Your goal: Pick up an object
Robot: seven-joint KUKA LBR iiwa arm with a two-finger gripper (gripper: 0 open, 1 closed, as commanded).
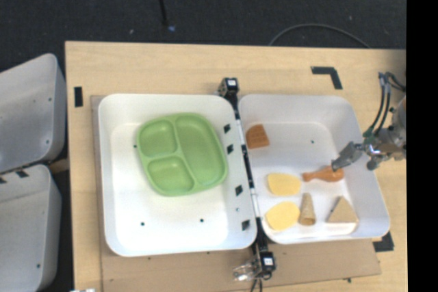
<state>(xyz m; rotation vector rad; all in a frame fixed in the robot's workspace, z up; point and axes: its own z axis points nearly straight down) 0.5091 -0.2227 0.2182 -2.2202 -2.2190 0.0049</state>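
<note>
Arm, visible portion at the right rim of the right-hand white bin (356, 121): only the wrist end shows. Pincer (344, 160) is dark grey, narrow and elongated, tapering to a slim tip over the bin wall. Behind it, a lighter grey metallic wrist block (387, 144) with small blocky fittings. A thin green cable (376, 118) and dark cables run up from the block, looping above it. Finer detail too blurred to read.

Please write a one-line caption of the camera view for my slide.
Gripper reaches into the right bin beside an orange piece; green divided plate lies in the left bin.
</note>
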